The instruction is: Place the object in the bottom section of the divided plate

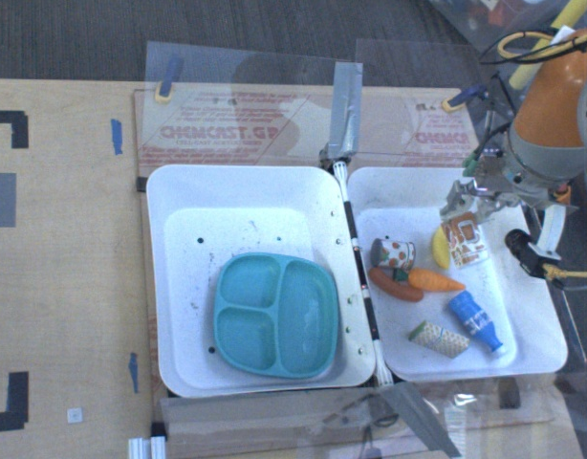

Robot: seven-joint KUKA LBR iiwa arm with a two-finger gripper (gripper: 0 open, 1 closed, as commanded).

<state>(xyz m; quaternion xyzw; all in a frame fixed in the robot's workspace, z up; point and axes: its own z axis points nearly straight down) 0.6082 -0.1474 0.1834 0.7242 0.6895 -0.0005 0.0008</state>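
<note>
Pale wood bench (pixel 64 275) carries two shallow white bins side by side, with dark carpet beyond. Over the far right of the right bin (pixel 537 347) sits the hand (pixel 468 204), and directly under it hangs a small white-and-orange packet (pixel 465 242), its top edge apparently pinched between the fingers, so I judge the hand clenched on that packet, though the contact itself is small and hard to make out. The packet's long axis runs roughly away from the hand toward the near edge of the bench, its upper end at the fingers and its lower end free. Just beside it, on the side toward the other bin, lies a yellow piece (pixel 440 248); further that way are a spotted cup (pixel 393 253) and a carrot (pixel 433 279), and nearer the bench's front edge a blue bottle (pixel 476 321). Well away from the hand, across the divider, the teal divided plate (pixel 274 316) rests in the left bin (pixel 179 208) with all its sections bare. So the pick looks made at most; carrying across and setting down in the bottom section are left.
</note>
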